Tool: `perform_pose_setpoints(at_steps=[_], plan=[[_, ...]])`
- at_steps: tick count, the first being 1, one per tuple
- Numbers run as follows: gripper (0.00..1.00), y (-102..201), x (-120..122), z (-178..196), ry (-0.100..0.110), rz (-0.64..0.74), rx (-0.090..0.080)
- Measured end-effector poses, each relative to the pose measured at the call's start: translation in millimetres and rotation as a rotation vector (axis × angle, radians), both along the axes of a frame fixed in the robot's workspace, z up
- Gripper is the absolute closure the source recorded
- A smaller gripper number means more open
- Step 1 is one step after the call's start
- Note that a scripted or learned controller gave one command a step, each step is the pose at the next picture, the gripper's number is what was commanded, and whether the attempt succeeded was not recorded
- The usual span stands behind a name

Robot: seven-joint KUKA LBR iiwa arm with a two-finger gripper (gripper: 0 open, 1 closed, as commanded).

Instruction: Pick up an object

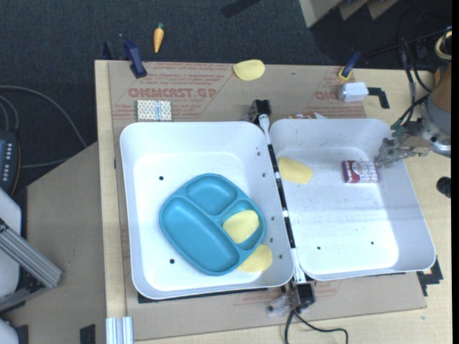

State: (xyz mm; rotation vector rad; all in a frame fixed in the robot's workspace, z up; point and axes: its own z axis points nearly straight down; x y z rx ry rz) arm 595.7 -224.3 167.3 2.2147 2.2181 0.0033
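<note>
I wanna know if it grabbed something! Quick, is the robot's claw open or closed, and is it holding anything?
Gripper: cannot be told; it sits at the right bin's far right side, just right of the small red-and-white packet, with nothing seen in its grasp.

The arm (439, 117) reaches in from the right, its tool (389, 151) angled low.

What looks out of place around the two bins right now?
Two things sit outside the bins: a yellow piece on the bench board behind them and a small orange carrot-like toy on the dark floor beyond. In the left bin, another yellow piece lies half under the blue plate.
</note>
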Motion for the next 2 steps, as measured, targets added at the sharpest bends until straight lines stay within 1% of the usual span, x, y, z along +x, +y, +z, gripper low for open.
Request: perform_pose_setpoints(at_steps=[1,2], plan=[[1.00,39.1,3.7,24.4,0.002,0.000,0.002],[0.00,38.6,3.3,23.9,0.004,0.000,0.002]])
